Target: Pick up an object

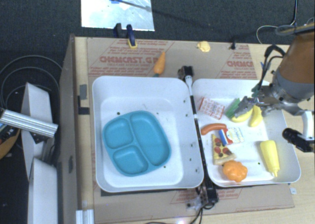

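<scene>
My gripper [252,105] hangs low over the far right part of the right bin [290,171]. It is directly above a green item [233,106] and two yellow banana-like pieces [240,116] [255,117], and it hides part of them. Nothing shows as lifted. In the same bin lie a red and white packet [211,107], a red sausage [213,128], a pizza slice [221,150], an orange pepper [234,170] and a yellow corn-like piece [269,156].
The left bin [113,90] holds a blue divided plate [135,142]. A divider rail [194,114] runs between the bins. On the cardboard behind them lie a carrot [159,63] and a small yellow bit [204,47]. A black arm part [297,139] juts over the right bin's right edge.
</scene>
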Available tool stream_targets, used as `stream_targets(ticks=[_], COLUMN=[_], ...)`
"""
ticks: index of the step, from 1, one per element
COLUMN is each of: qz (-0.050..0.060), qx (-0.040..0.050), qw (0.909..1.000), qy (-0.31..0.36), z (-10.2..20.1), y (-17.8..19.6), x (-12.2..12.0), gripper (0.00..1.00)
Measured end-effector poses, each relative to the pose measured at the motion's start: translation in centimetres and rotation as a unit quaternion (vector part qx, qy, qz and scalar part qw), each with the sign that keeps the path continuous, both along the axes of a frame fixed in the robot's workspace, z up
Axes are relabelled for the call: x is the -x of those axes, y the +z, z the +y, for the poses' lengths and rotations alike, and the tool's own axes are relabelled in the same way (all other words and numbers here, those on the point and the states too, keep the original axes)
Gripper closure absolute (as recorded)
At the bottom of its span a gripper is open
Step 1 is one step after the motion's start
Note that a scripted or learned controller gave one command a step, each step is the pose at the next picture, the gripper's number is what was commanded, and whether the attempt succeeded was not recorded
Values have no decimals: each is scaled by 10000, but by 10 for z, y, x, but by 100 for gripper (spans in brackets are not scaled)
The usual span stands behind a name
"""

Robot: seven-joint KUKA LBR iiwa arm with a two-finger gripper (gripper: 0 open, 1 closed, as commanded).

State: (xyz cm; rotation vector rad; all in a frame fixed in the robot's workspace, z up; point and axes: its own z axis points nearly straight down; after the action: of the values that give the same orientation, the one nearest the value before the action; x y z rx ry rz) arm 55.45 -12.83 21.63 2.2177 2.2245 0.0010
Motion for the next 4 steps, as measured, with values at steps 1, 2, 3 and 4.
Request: stream_targets(ticks=[1,2,3,4], qz=[12,-43,35,157], qx=[-5,20,34,20], qw=[10000,10000,10000,9999], qy=[-16,7,38,-21], z=[11,-32,36,33], y=[-138,-130,-131,-132], x=[14,-67,-100,-108], gripper=[0,0,0,0])
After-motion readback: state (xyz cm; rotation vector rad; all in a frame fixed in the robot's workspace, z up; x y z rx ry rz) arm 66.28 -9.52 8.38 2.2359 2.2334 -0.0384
